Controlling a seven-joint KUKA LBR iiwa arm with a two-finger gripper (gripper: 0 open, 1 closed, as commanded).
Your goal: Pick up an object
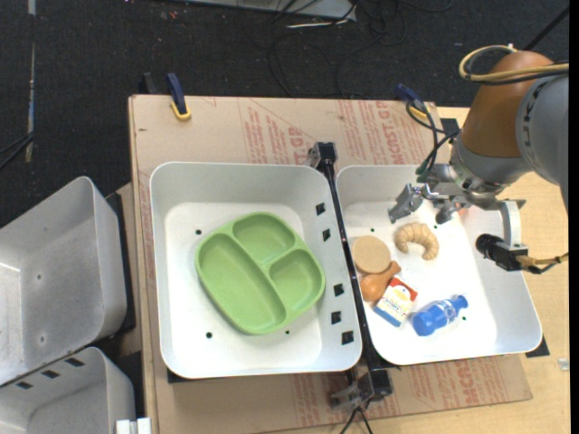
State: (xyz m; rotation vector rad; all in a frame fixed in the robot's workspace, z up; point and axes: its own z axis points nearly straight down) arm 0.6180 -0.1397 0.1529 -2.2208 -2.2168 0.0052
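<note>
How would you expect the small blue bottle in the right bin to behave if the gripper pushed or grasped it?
The blue bottle lies on its side, so a nudge would probably roll it. Its rounded, smooth-looking body may slip between fingers. It looks small, likely light.

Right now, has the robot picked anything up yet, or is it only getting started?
Nothing looks lifted yet. The croissant, round cookie, blue bottle and small carton all lie in the right bin. The pincer hovers just above the croissant with nothing between its fingers. Lowering, closing and lifting are all left.
</note>
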